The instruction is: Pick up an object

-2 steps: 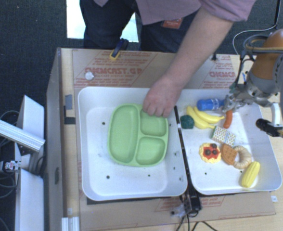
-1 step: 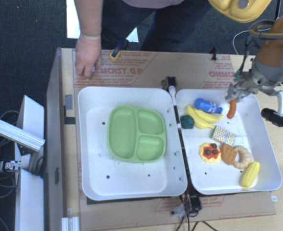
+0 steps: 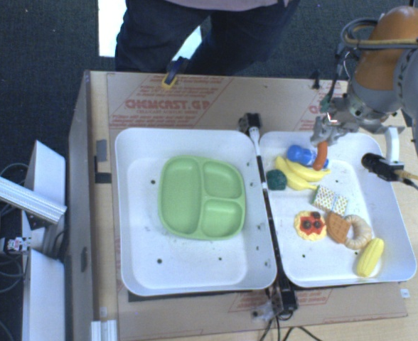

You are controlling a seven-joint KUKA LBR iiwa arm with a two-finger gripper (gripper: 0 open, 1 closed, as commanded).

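My gripper [image 3: 328, 135] hangs over the back of the right bin [image 3: 394, 219]. A slim orange-red piece, like a toy sausage [image 3: 320, 155], stands upright with its top between the fingers, so the gripper is shut on it. Its lower end reaches down next to a blue toy [image 3: 299, 153] and a yellow banana [image 3: 301, 175]. Whether it still touches them I cannot tell.
The right bin also holds a dark green lump [image 3: 276, 180], a checkered cracker [image 3: 331, 199], a small pizza [image 3: 310, 224], a pretzel-like ring [image 3: 352, 230] and a yellow lemon shape [image 3: 370, 256]. A green divided plate [image 3: 202, 196] lies in the left bin [image 3: 141, 261]. A person stands behind the bench.
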